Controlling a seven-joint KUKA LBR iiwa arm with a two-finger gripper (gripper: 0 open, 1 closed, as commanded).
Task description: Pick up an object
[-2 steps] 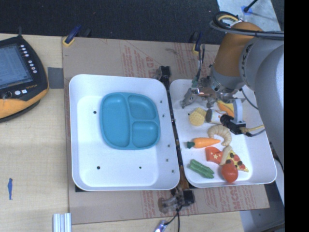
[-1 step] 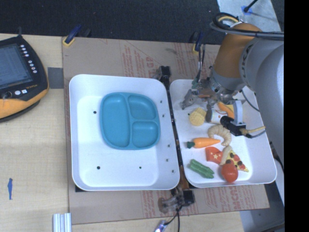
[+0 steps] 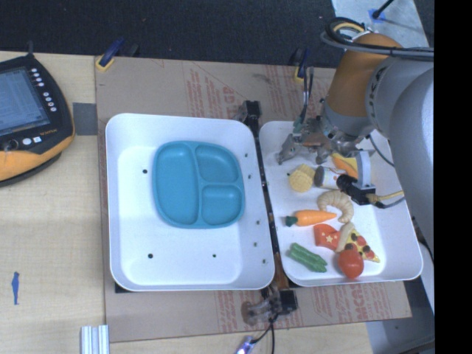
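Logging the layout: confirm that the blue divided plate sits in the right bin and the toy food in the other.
Wrong: the camera view shows the blue divided plate in the left bin. The toy food, such as the carrot and tomato, lies in the right bin.

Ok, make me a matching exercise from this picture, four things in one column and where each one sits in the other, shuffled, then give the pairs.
Things:
1. blue divided plastic plate
2. red toy tomato
3. yellow toy corn cob
4. green toy pea pod

Places:
A. near front corner of the right bin, beside the pizza slice
B. middle of the left white bin
C. front of the right bin, nearest the divide between bins
D. back part of the right bin, just below the hand

Pairs: 1-B, 2-A, 3-D, 4-C
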